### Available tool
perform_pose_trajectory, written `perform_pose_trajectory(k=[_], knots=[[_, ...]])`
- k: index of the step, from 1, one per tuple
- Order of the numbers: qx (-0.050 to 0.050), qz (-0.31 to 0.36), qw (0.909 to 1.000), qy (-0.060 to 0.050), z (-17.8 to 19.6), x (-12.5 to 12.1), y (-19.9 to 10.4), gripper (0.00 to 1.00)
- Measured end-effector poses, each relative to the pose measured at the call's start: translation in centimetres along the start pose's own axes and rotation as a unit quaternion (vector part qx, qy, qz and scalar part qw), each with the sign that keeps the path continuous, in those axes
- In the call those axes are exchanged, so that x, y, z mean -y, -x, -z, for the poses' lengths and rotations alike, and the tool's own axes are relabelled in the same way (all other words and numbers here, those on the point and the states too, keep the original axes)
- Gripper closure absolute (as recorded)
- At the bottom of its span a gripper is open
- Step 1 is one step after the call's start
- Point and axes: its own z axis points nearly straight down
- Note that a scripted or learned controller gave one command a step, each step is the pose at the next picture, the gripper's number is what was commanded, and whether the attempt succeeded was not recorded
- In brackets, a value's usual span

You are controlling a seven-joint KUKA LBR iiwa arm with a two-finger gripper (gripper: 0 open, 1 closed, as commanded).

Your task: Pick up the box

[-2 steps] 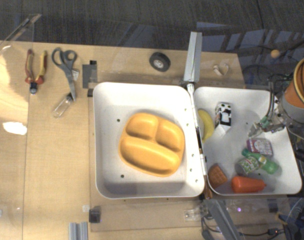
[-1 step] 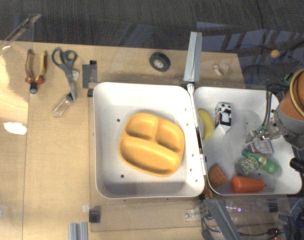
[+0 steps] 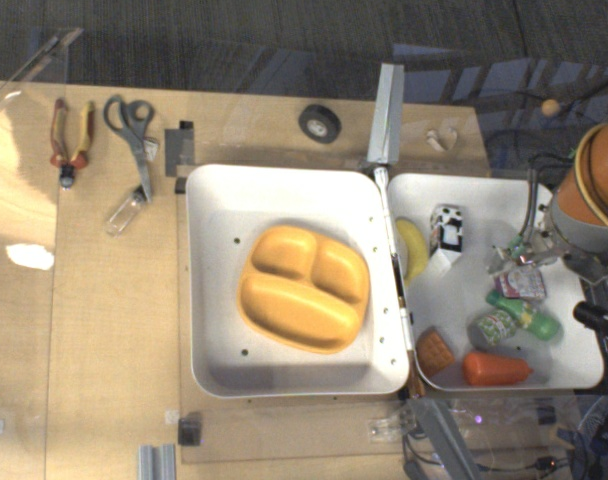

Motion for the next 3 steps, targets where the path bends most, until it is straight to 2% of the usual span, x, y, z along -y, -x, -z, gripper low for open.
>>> perform_pose_trajectory(k=[1,3], knots=[[0.001,0.051,0.9987,-0.001,-0.1,-2.9,0.9,0.0],[0.001,0.095,0.9955,-0.001,-0.1,-4.2,1.2,0.0]])
